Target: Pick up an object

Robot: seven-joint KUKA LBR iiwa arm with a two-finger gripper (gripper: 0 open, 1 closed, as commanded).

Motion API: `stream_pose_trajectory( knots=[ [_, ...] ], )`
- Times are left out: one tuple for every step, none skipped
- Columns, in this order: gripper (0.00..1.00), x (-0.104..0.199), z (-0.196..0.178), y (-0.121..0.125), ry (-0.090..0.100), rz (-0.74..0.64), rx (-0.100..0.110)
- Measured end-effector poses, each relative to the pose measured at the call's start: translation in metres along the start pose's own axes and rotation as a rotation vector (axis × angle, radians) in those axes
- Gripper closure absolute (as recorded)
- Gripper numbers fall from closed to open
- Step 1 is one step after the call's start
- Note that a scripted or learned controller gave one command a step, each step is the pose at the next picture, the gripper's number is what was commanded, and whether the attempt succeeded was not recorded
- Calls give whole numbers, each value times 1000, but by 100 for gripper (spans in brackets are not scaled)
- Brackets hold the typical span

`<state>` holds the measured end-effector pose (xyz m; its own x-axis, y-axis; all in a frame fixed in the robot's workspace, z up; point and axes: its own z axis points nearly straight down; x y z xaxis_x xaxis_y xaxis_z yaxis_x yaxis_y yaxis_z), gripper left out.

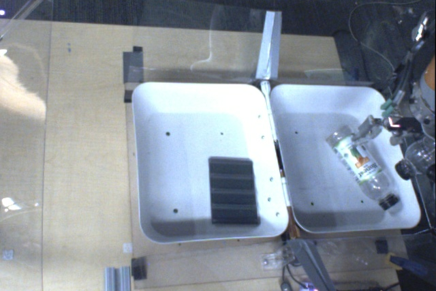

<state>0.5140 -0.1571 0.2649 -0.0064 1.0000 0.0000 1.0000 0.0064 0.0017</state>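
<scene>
Two white bins on wooden bench, arm at right edge over the bottle.

The bench (75, 167) is light wood w/ a clear panel along its back. The left bin (170, 112) holds a black ridged block (234, 191), which lies flat in the near part of the bin, a bit right of centre. The right bin (306, 119) touches the left one along the middle edge and holds a clear plastic bottle (361, 167) w/ a label and dark cap; it lies on its side, diagonal, cap end toward the near right corner. The arm (415, 78) comes in from the right edge, above the far right part of this bin. The gripper (381, 123) is at approx. the upper end of the bottle, very near it, but I cannot tell if they touch, or if it is wide or narrow.
</scene>
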Motion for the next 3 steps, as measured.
stream_pose_trajectory(
  knots=[
    [0, -48, 156, 7, 0, -85, -1],
    [0, -50, 169, 52, -8, -140, -23],
    [100, -47, 158, 54, -8, -142, -30]
  ],
)
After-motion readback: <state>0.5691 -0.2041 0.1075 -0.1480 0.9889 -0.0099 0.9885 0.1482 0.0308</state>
